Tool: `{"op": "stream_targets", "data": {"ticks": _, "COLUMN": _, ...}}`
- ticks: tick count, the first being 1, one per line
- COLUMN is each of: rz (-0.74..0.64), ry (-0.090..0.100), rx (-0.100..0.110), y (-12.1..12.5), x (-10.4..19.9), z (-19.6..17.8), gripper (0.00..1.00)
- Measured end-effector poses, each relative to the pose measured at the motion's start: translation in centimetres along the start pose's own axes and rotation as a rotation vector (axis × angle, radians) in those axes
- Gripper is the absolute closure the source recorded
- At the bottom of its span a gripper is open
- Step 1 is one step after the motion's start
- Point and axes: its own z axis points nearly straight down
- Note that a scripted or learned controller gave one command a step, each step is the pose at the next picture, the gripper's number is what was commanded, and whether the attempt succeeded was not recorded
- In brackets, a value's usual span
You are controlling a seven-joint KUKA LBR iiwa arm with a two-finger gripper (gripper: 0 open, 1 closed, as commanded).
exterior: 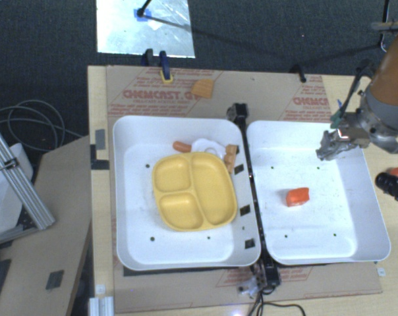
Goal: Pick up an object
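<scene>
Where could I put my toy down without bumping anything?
Best room: the right bin, on its bare floor in front of the orange block, well below the gripper. The left bin is crowded: the yellow tray fills its middle.

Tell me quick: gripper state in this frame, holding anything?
Gripper: above the right bin's upper right area, nothing visible between its fingers; open or shut cannot be told. The orange block lies apart on the bin floor.
</scene>
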Motion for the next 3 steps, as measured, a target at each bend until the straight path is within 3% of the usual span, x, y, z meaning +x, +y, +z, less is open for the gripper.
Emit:
{"op": "stream_targets", "data": {"ticks": 1, "rz": 0.002, "ry": -0.001, "rx": 0.003, "y": -4.9, "x": 3.6, "z": 3.3, "gripper": 1.00}}
{"op": "stream_targets", "data": {"ticks": 2, "rz": 0.008, "ry": -0.004, "rx": -0.002, "y": -5.3, "x": 2.2, "z": 3.6, "gripper": 1.00}}
{"op": "stream_targets", "data": {"ticks": 3, "rz": 0.001, "ry": -0.002, "rx": 0.000, "y": -6.5, "x": 6.1, "z": 4.0, "gripper": 1.00}}
